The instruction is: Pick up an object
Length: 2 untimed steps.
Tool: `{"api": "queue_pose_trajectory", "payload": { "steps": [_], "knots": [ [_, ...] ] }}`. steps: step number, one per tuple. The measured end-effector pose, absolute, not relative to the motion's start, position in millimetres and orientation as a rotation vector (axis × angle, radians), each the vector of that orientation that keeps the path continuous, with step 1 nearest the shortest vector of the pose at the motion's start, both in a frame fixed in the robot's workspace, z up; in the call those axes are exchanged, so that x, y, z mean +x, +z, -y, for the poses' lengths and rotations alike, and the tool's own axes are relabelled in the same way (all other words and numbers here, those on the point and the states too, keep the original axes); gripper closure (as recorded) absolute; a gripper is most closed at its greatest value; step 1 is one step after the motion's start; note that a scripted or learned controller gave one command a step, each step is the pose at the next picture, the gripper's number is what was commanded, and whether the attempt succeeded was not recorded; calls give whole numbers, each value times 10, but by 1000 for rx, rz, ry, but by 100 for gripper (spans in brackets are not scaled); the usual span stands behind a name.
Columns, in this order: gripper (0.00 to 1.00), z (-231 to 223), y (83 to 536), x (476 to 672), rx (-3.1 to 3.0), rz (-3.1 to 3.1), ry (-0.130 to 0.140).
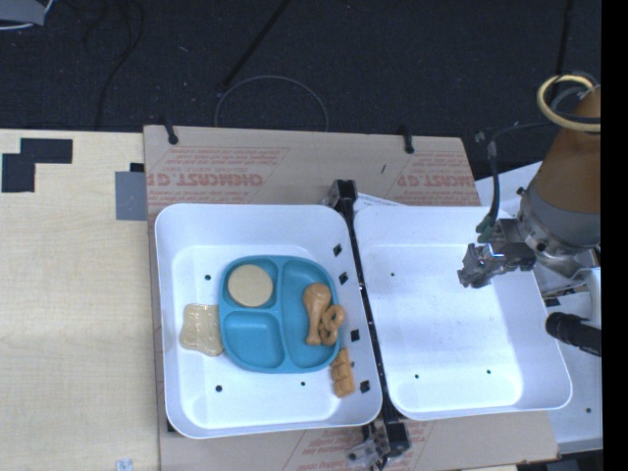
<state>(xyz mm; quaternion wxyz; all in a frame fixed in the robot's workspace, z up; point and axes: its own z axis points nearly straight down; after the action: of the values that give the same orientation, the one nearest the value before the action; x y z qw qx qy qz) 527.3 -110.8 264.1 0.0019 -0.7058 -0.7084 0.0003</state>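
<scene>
Two shallow white bins sit side by side on a cardboard sheet (pixel 294 170) at the centre of the frame. The left bin (pixel 186 253) holds a blue divided tray (pixel 260 346), its upper-left compartment carrying a round tan biscuit-like disc (pixel 249 286) and its right compartment a tan chicken-drumstick toy (pixel 317 310) lying against a pretzel-shaped piece (pixel 333 322). A pale bread-slice toy (pixel 201 329) rests on the bin floor touching the tray's left edge, and a small orange-brown ridged piece (pixel 342 373) lies just off the tray's lower right corner, beside the divider between the bins. The right bin (pixel 442 381) shows a bare white floor. The arm (pixel 569 180), with its orange band at the frame's right edge, reaches in over the right bin's upper right side. The gripper (pixel 475 269) hangs above that bin's floor, well apart from every toy; whether it is spread or closed cannot be told, and nothing is seen in it.
</scene>
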Motion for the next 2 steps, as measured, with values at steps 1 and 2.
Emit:
{"api": "queue_pose_trajectory", "payload": {
  "steps": [1,2],
  "knots": [
    [100,585,2466,5119,-2213,2221,4],
    [100,43,2405,5140,-2213,2223,3]
  ]
}}
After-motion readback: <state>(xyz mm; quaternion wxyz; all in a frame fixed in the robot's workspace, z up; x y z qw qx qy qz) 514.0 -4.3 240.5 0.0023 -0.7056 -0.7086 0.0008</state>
